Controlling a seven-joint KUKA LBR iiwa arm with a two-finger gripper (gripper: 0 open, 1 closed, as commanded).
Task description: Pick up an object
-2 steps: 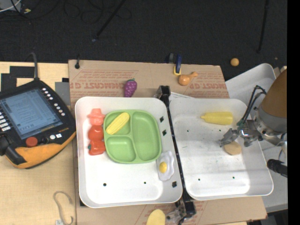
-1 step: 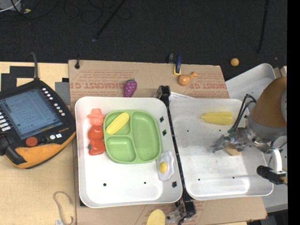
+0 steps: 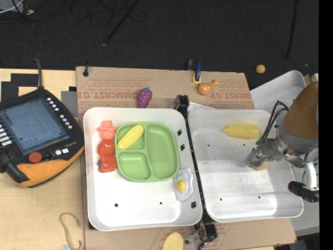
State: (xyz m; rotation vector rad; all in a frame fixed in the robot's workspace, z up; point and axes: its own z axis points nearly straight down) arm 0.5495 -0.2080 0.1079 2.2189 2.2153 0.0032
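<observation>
At the near edge of the worktop (image 3: 47, 212) we see a yellow toy (image 3: 173, 240) lying just outside the left bin (image 3: 140, 212). Inside that bin, a fried-egg toy (image 3: 181, 184) rests beside a green divided plate (image 3: 148, 152) that carries a corn cob (image 3: 129, 136) in its upper-left compartment; an orange figure (image 3: 106, 147) lies along the plate's left side. In the right bin (image 3: 244, 202), the gripper (image 3: 257, 160) is low over the floor near the right wall, and we cannot tell how it is set. A yellow banana-like piece (image 3: 242, 131) lies apart from it toward the far wall. Beyond the bins, purple grapes (image 3: 144, 97) and an orange pear (image 3: 206, 87) sit on cardboard (image 3: 119, 87), with a control pendant (image 3: 36, 137) at left.
</observation>
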